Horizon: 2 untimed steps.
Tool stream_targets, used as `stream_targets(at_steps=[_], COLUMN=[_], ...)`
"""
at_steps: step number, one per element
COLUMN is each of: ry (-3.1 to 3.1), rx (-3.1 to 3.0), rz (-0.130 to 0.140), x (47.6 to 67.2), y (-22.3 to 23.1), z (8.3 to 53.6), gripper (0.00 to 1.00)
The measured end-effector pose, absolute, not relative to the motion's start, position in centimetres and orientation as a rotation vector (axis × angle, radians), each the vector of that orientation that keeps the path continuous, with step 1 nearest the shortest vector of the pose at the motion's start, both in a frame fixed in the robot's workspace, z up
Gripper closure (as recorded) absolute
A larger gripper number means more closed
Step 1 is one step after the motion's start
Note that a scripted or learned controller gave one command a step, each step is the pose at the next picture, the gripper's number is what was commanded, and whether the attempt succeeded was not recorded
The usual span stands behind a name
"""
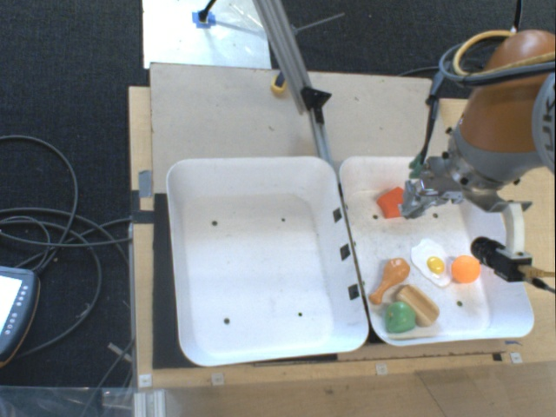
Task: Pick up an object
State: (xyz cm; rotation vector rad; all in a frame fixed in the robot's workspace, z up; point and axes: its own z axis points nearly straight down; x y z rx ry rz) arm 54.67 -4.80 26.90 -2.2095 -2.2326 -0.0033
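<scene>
I see left bin (261, 259) | right bin (504, 320) holding fried egg (432, 261), bread roll (418, 304), drumstick (390, 280), green piece (400, 317), orange ball (466, 269) | red block (391, 201) at far side | gripper (414, 204) just beside red block, grip state indeterminable.

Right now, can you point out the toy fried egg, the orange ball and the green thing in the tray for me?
Fried egg (432, 262): camera view, on the white beside its yellow yolk.
Orange ball (466, 269): camera view, on its rounded top.
Green toy (400, 317): camera view, on the middle of its green body.
</scene>
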Motion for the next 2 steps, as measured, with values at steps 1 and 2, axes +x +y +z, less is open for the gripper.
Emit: stream_targets(at_steps=[1,2], ry=[-2.232,-2.233], rx=[-2.209,-2.208], rz=[-0.002,-0.004], x=[52.7,51.7], y=[-0.4,4.8], z=[26.4,26.3], gripper=[1.00,1.00])
